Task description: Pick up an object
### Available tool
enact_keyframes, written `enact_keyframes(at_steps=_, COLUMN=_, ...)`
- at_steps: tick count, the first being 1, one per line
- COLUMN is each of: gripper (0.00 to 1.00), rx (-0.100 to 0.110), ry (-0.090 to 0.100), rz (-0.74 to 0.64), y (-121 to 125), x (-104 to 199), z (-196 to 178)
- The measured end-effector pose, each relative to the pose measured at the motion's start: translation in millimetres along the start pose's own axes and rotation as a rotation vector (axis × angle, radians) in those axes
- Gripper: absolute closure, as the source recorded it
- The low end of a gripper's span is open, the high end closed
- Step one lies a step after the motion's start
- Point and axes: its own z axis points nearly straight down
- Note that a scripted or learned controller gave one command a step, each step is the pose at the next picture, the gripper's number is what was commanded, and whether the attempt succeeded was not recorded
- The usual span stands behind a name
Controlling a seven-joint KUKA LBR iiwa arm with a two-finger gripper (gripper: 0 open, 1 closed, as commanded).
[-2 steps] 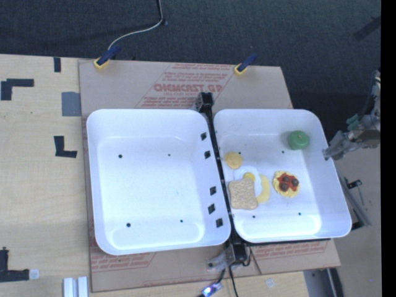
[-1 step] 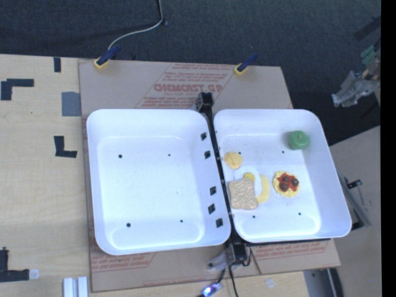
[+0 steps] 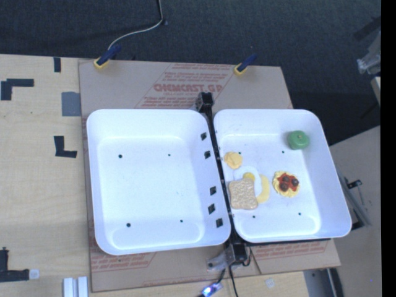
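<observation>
The right bin holds several small objects. A green round piece lies near its far right corner. A small yellow lump sits by the divider. A tan textured square like a cracker lies on a white and yellow flat piece. A yellow disc with dark red spots rests to the right of them.
The left bin stands beside the right one on a brown cardboard sheet. Black clips run along the seam between the bins. Two yellow and blue clamps hold the sheet's far edge. A cable crosses the dark floor.
</observation>
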Motion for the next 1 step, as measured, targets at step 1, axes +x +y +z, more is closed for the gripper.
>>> enact_keyframes(at_steps=1, gripper=1.00, rx=0.011, ry=0.005, rz=0.001, y=-77.7, x=33.2, z=-16.7)
